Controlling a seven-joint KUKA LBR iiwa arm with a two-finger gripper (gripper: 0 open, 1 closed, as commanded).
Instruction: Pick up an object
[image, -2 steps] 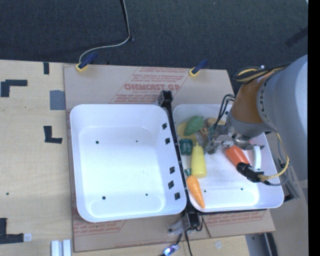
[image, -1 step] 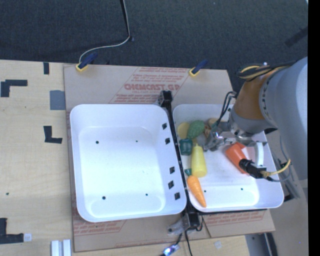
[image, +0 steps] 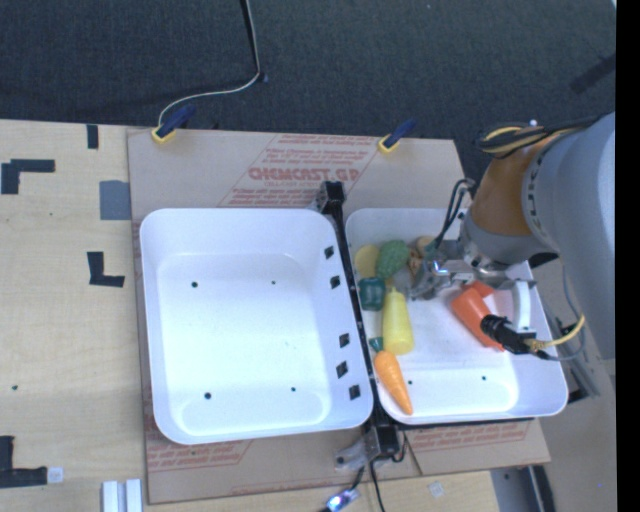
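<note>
Holding toy produce, perhaps: right bin (image: 540, 400)

Robotics lab test bench. Grey arm (image: 560, 190) with an orange band reaches over two white bins (image: 240, 225) clipped onto a cardboard sheet (image: 290, 170) on a wooden bench (image: 60, 330). Black tape marks (image: 100, 270) on the bench top, a loose cable (image: 225, 90) across dark carpet (image: 400, 60) behind. Plastic toy vegetables (image: 395, 325) as test pieces in the right bin.
</note>
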